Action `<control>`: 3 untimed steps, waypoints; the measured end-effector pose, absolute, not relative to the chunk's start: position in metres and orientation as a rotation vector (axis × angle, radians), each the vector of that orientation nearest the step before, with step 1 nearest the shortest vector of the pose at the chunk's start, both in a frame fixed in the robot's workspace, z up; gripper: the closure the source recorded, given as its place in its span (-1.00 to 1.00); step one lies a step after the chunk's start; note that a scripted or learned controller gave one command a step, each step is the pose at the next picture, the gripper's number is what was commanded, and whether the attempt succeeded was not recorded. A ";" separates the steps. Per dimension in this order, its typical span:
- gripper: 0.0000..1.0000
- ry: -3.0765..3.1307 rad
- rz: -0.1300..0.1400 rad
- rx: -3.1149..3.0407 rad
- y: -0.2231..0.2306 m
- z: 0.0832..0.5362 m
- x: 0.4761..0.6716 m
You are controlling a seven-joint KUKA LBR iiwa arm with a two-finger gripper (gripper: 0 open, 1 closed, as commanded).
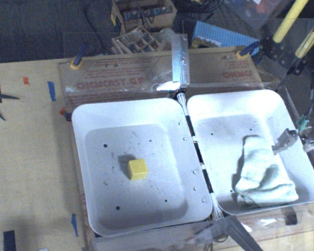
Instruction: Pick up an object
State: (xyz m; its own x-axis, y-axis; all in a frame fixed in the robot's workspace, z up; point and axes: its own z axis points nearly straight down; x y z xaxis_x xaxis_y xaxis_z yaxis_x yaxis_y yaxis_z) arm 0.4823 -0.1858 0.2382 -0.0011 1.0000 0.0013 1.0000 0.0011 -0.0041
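my gripper sat at the right edge of the right bin, over its rim and just right of the white cloth. it was small and blurred from up there, so i could not tell whether it was released or clenched, and i could not see anything held in it.

the cloth lay crumpled in the near right part of that bin, bunched up toward the near wall. the yellow block sat in the left bin, roughly in the middle of its floor, a dark shadow at its far left side, well apart from my gripper. small dark specks dotted the floor around it.

the two bins stood side by side, touching along their inner rims. beyond them lay a sheet of cardboard with red printed lettering across it, too blurred for me to read. a shiny metal strip ran over it, in line with the seam between the bins.

on the pale surface to the left were a strip of blue tape and a small orange mark. at the far right a yellow pole slanted across, and a blue board lay beyond the cardboard.
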 end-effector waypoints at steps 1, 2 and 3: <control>-1.00 -2.365 0.002 -2.064 -0.157 0.136 0.491; -1.00 -2.365 0.002 -2.064 -0.157 0.136 0.491; -1.00 -2.390 -0.006 -2.059 -0.112 0.089 0.483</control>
